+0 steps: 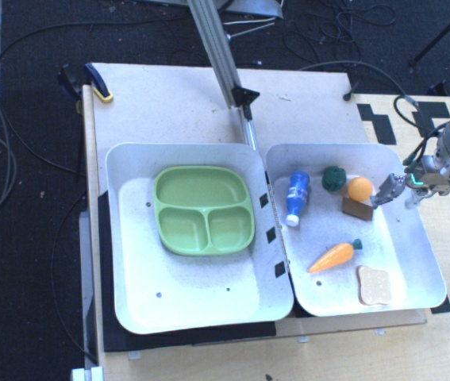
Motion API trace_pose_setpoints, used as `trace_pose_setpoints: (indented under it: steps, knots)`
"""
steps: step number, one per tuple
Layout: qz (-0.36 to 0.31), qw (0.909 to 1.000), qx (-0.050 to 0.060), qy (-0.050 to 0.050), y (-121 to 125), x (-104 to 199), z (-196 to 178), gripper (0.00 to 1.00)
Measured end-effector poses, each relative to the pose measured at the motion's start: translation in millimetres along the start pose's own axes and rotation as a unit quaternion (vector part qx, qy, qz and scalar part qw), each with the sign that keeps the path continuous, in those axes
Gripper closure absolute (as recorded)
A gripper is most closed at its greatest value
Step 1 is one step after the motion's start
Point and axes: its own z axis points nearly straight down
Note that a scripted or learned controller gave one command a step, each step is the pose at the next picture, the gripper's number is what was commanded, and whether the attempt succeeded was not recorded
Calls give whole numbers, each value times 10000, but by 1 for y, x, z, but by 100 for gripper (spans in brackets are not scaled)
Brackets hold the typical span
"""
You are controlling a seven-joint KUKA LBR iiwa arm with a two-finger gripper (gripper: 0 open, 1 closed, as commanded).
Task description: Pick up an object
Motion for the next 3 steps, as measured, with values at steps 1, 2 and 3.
trace_pose_setpoints:
  steps: [1,2,3]
  knots:
    - [-3,10000,-18,-5,1,0,-2,0]
    - [2,10000,7,4,1,0,63,0]
    - [-14,10000,-11,-1,11,5,114,0]
